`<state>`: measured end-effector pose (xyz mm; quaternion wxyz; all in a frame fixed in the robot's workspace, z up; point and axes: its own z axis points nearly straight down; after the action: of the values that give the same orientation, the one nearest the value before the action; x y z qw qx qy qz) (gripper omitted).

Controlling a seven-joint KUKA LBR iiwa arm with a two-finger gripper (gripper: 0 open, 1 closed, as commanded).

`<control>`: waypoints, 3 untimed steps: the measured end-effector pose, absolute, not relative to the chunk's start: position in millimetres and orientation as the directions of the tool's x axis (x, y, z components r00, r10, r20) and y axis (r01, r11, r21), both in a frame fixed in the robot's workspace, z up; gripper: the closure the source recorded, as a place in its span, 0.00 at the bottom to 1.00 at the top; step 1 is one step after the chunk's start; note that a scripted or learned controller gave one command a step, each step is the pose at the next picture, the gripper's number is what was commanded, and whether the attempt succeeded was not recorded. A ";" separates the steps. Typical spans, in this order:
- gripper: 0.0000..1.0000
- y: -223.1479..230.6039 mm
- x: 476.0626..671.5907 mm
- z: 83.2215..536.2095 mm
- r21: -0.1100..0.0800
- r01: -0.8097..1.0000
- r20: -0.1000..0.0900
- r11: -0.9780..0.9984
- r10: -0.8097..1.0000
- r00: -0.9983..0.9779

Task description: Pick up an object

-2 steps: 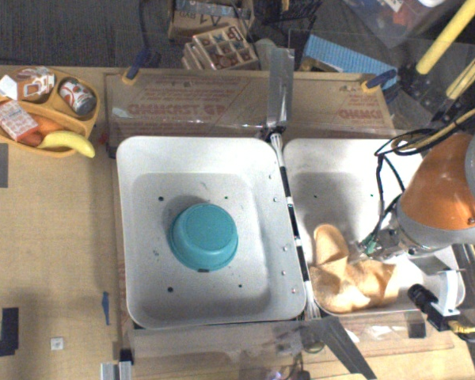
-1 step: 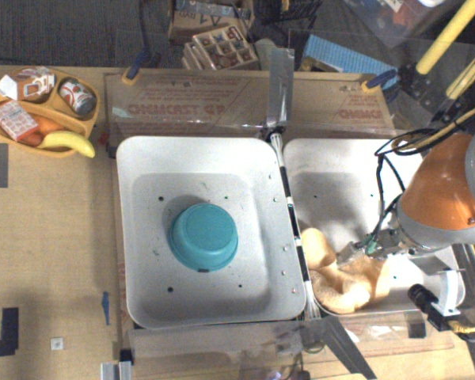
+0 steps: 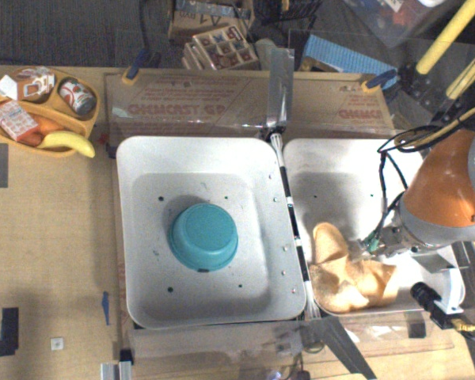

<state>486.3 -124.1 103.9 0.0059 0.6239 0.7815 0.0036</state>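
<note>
Where cardboard borders bench (image 3: 47, 244), white bins (image 3: 142, 165).

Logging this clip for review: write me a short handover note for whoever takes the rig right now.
Gripper: low in the right bin, at the tan soft object; whether it is open or shut cannot be judged from this view.
Things: the tan object lies in the right bin's near left corner. A teal bowl sits upside down in the middle of the left bin.
Done: arm has reached the tan object.
Left: confirm a grasp and lift; nothing is visibly held or raised yet.
</note>
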 end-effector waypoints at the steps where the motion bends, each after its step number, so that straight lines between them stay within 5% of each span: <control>1: 1.00 -66.5 480.5 181.7 -0.003 0.935 0.001 0.354 0.935 -0.354; 2: 0.00 -66.6 480.5 181.8 -0.003 0.935 0.001 0.353 0.935 -0.353; 3: 0.00 -155.3 493.6 169.2 -0.002 0.981 -0.001 0.193 0.981 -0.193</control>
<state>493.6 -155.3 169.2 -0.0005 0.6352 0.7724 -0.0011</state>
